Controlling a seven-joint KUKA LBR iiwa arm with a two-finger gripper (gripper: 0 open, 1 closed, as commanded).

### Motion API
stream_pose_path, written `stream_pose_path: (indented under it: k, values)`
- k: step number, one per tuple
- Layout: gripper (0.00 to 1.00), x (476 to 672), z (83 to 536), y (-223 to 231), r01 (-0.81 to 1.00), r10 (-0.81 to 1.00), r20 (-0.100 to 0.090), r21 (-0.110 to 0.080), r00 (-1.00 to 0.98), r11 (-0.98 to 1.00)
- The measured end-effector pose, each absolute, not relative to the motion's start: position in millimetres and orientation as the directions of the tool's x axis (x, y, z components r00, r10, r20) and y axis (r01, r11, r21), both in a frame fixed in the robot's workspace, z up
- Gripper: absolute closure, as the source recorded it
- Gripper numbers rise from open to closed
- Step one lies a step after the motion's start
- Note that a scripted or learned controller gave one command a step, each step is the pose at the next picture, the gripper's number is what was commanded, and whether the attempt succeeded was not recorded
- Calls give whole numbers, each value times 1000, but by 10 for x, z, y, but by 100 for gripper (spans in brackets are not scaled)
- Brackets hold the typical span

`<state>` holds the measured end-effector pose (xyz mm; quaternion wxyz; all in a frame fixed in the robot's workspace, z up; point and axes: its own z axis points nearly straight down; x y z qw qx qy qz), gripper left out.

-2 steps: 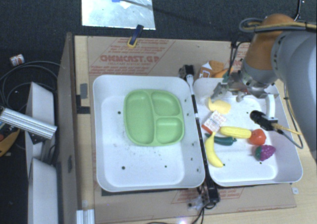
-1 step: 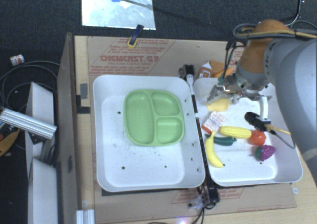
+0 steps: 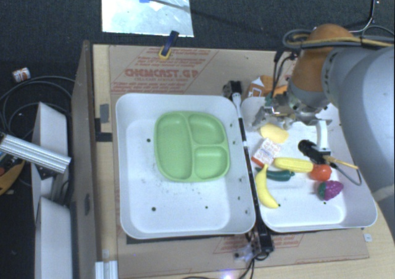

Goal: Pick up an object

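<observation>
Cardboard under your 2 bins reads "CHEMCAST GP" point(image 3: 162, 73). Your gripper point(image 3: 279, 113) hovers in the right bin point(image 3: 355, 210) just above the pale yellow object point(image 3: 274, 133); can't tell how the fingers stand.

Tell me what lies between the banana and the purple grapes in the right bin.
In the camera view, between the banana and the purple grapes lies bare white bin floor. The dark green piece and the tomato sit just above that line.

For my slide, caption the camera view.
KUKA arm's gripper poised over toy food in the right bin; green divided plate sits in the left bin.
</observation>
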<state>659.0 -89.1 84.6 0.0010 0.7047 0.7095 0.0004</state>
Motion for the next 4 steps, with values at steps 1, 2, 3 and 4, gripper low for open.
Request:
stream_pose_path:
  k: [1,2,3,4]
  values:
    - [0,6410,846,-1105,1000,1000,-2,1,1,-1]
    - [0,6395,845,-1020,1000,1000,-1,1,-4,4]
    - [100,6407,960,-1025,1000,1000,-1,4,-5,5]
    - [100,6631,1918,-178,1000,1000,3,14,-14,13]
